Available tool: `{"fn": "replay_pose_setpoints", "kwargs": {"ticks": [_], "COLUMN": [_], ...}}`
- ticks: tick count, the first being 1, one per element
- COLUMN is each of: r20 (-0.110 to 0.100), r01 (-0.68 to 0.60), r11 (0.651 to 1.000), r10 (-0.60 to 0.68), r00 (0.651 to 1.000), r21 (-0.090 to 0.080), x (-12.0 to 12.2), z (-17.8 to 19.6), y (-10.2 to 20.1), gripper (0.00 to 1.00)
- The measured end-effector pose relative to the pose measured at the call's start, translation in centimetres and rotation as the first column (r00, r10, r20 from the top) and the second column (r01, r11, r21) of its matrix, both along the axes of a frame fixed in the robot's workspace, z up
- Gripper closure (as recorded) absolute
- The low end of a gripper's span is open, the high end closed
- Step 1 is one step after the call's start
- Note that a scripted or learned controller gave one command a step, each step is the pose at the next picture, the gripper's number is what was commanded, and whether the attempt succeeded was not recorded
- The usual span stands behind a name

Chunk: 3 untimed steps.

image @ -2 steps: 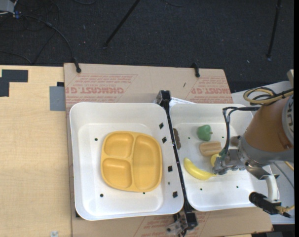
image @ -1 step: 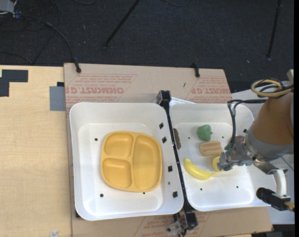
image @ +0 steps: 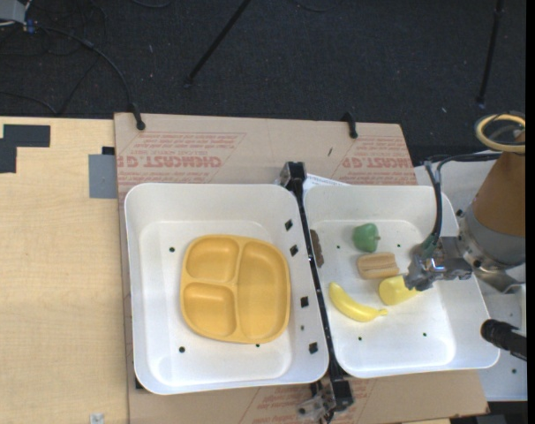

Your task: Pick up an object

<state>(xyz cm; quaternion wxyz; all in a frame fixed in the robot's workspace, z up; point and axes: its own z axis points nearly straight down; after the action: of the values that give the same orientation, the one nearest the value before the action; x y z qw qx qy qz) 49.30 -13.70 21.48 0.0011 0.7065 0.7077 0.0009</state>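
Observation:
The right bin (image: pixel 400 347) holds a green rounded object (image: pixel 366 235), a tan block (image: pixel 377 265), a yellow banana (image: pixel 354 304) and a small yellow piece (image: pixel 396 291). My gripper (image: pixel 419 276) reaches in from the right and sits low at the right end of the yellow piece, just right of the tan block. Whether anything sits between its tips is not visible from here.
The left bin (image: pixel 153 237) carries a yellow divided plate (image: pixel 236 288). A black divider (image: pixel 305 272) runs between the bins. Cardboard lies under both bins, and a cable hangs near the right bin's right wall (image: pixel 437 210).

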Motion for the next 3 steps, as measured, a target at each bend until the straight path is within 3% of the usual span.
{"fn": "replay_pose_setpoints", "kwargs": {"ticks": [1,3], "r20": [-0.002,-0.008], "r01": [0.000,-0.002], "r11": [1.000,1.000], "r10": [0.000,0.002], "r00": [1.000,1.000], "r21": [0.000,0.002], "x": [0.1,0.9], "z": [4.9,1.8], "y": [-0.1,10.3], "gripper": [1.00,1.00]}}
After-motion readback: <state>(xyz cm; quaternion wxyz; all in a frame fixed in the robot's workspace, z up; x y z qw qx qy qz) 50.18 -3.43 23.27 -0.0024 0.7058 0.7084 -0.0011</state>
